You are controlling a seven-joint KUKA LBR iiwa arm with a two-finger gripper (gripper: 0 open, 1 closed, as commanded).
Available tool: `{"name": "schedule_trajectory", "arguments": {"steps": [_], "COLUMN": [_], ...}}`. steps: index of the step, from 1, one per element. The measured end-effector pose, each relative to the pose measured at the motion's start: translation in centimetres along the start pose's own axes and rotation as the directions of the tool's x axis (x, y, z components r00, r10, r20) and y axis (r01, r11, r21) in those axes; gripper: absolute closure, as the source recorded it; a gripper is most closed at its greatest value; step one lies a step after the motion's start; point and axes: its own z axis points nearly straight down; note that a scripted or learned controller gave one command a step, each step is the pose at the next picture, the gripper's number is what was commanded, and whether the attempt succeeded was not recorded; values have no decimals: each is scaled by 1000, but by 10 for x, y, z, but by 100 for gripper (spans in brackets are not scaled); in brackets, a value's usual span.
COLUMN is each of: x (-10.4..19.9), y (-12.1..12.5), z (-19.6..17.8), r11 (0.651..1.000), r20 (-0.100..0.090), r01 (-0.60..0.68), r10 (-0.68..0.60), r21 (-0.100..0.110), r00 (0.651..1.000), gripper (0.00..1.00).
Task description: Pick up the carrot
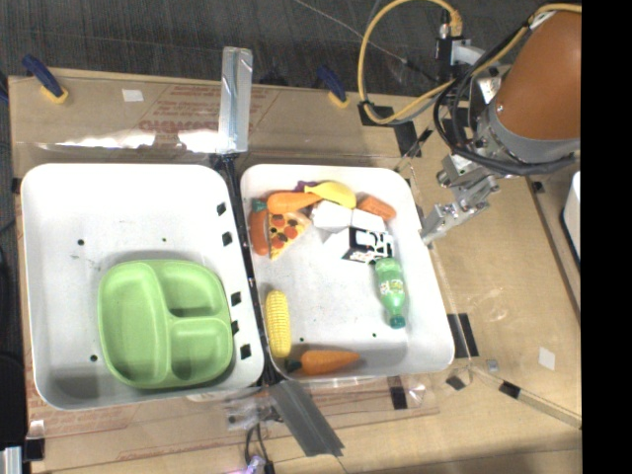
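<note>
Carrot is laid lengthwise along the right bin's near edge; gripper is parked outside its far-right corner; finger state cannot be told.

Grey metal arm with a rounded orange band, looping yellow cable, black wires.

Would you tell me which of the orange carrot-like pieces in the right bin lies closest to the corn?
The carrot along the bin's near wall, right beside the corn; the other orange pieces sit among the cluster at the far end.
</note>
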Motion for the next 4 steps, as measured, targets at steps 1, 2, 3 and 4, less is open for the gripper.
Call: {"name": "schedule_trajectory", "arguments": {"steps": [1,2,3,4], "x": [-1,-18,-21,-21], "y": [-1,64,55,20], "z": [-10,-5,4,-2], "r11": [1000,999,925,814], "r20": [1,-1,-1,0], "r01": [1,43,380,581], "r10": [-1,-43,-380,-581], "r21": [2,-2,1,0], "r00": [1000,999,925,814], "gripper": [100,100,100,100]}}
